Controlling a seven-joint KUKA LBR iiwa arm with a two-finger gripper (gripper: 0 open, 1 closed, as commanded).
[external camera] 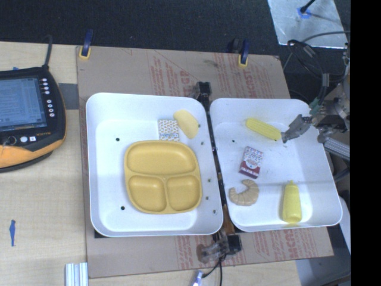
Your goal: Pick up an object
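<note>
Two white bins are seen side by side on a sheet of brown cardboard [178,64] laid over the bench [41,219]. The left bin [98,159] is occupied by a yellow divided tray [162,176], set toward its near half. At the tray's far edge a small patterned packet [168,130] is seen, and just right of the packet a pale yellow wedge [186,123] is laid near the bin's right wall.

In the right bin [321,177], four things are spread apart. A corn cob [263,128] is placed at the far side, tilted. A red and white carton [252,162] is found near the middle, a tan croissant [244,193] nearer and to the left, and a yellow bottle [291,201] at the near right, lying lengthwise.

The tool [288,134] is shown entering from the right over the far part of the right bin, its dark tip held just right of the corn cob. Whether its fingers are open or closed cannot be told from this angle, and nothing is seen gripped.

A tablet-like pendant [27,115] with an orange underside is rested on the bench at far left. Two blue and yellow clamps [86,43] are fixed to the cardboard's far edge, and small fittings are seen at the seam between the bins, far and near.
</note>
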